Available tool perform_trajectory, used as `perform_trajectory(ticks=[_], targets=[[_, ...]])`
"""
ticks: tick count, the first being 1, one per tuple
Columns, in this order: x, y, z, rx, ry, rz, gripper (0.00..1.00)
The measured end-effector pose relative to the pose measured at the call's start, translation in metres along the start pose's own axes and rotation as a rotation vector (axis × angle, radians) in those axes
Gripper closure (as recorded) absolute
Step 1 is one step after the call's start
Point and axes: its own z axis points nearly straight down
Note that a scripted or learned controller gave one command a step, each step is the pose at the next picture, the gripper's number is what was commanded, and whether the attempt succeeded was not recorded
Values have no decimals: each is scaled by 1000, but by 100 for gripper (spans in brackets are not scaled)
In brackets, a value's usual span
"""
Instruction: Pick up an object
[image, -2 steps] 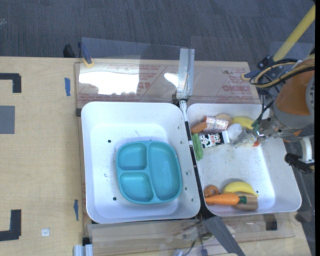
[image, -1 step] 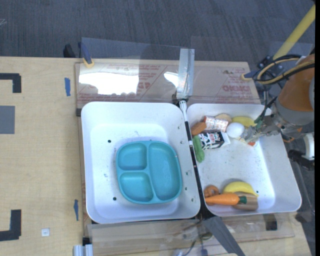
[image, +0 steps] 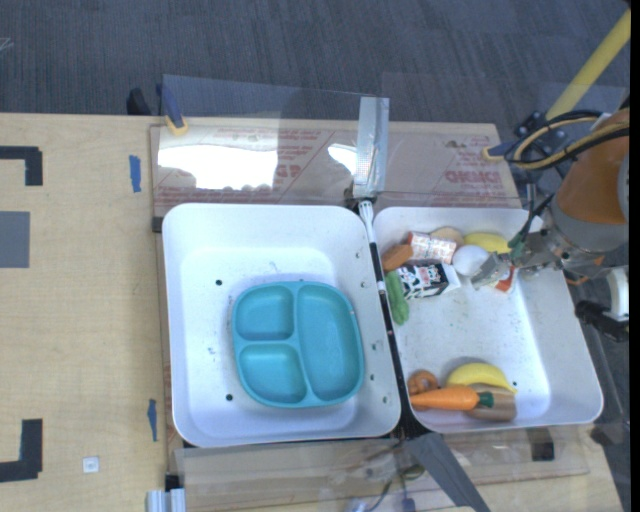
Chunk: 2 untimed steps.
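A blue divided plate (image: 298, 343) is lying in the left bin (image: 190, 300); I am hovering my pincer (image: 492, 270), grip unreadable, in the right bin (image: 560, 400) at the toy-food pile by a white ball (image: 467, 258), probably light, hard, slippery, best pinched across its middle.

1. A tan bench (image: 80, 330) with black corner marks and blue tape bits.
2. Two white bins lie on it side by side: the left bin (image: 190, 300), the right bin (image: 560, 350).
3. Clear sheeting (image: 260, 150) lies behind them.
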Motion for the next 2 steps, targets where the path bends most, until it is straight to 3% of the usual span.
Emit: perform_trajectory(ticks=[1, 2], targets=[[-15, 30, 20, 19, 27, -82, 0], [-17, 28, 12, 28, 25, -85, 100]])
